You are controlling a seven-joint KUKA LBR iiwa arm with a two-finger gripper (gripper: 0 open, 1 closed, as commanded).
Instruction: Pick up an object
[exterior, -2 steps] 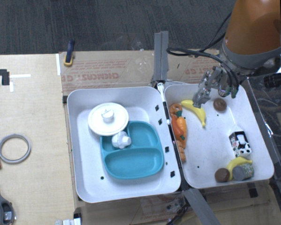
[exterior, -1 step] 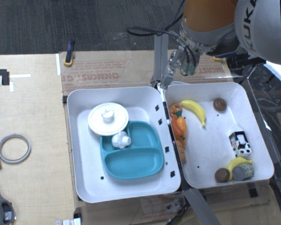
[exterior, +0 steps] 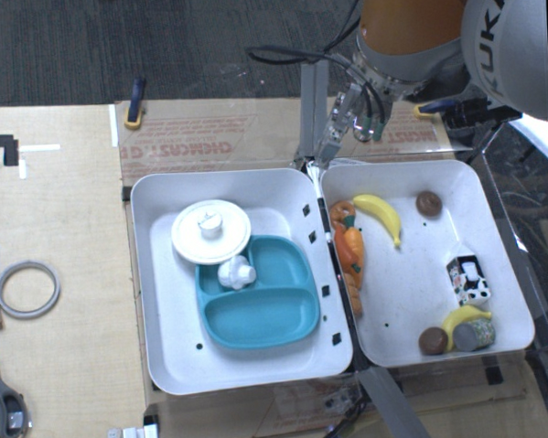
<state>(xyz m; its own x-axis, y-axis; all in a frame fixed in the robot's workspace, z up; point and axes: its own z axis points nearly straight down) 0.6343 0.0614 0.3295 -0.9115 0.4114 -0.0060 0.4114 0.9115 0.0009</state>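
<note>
The right bin holds a yellow banana, an orange carrot-like toy against its left wall, a brown ball, a black-and-white patterned box, a second brown ball and a yellow-and-grey object. In the left bin a blue divided tray lies with a round white lid and a small white piece on it. My gripper hangs above the far edge where the two bins meet, apart from every object.
A grey tape roll and scissors lie on the bench to the left. A blue-and-yellow clamp sits on the cardboard sheet behind the bins. Cables trail from the arm at the top.
</note>
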